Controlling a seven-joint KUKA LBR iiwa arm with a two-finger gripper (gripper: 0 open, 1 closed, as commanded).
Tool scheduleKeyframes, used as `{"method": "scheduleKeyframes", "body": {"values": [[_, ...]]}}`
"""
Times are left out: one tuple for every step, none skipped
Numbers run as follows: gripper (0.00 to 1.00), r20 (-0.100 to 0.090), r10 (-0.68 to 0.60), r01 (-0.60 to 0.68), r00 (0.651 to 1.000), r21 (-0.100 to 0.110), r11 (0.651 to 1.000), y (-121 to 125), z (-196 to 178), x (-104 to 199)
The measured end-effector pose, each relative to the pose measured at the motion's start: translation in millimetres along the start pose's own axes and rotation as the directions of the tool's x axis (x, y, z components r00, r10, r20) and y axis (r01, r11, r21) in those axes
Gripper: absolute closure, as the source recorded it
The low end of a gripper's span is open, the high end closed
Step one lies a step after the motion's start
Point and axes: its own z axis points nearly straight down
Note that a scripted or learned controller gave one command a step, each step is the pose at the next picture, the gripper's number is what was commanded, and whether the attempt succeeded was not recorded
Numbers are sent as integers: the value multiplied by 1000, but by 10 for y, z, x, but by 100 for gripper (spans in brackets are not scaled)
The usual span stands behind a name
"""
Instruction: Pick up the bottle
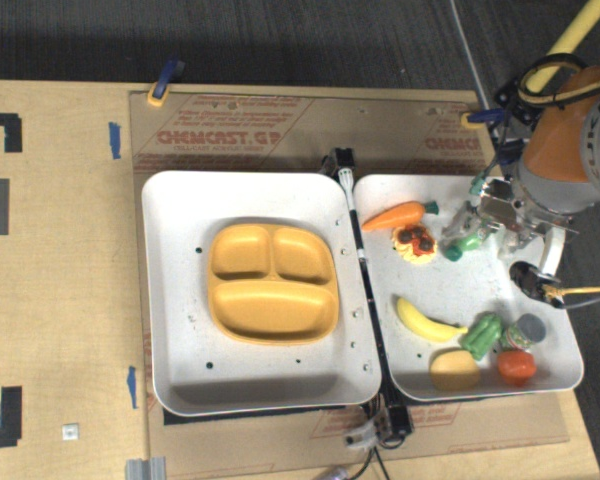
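Camera view: the gripper point(477, 220) hangs low at the far side of the right bin point(570, 363), and what looks like a small green bottle point(461, 241) lies pinched between its fingers, just right of the carrot point(393, 215).

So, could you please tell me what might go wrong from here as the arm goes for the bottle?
1. The gripper sits right at the green bottle, which lies tilted on the right bin; it could roll or slip away rather than lift.
2. The carrot and a small yellow toy lie close beside the bottle, so they may get knocked or caught too.
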Motion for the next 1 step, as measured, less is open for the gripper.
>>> {"method": "scheduleKeyframes", "body": {"values": [[0, 3, -175, 175, 985, -9, 984, 38, 315, 266]]}}
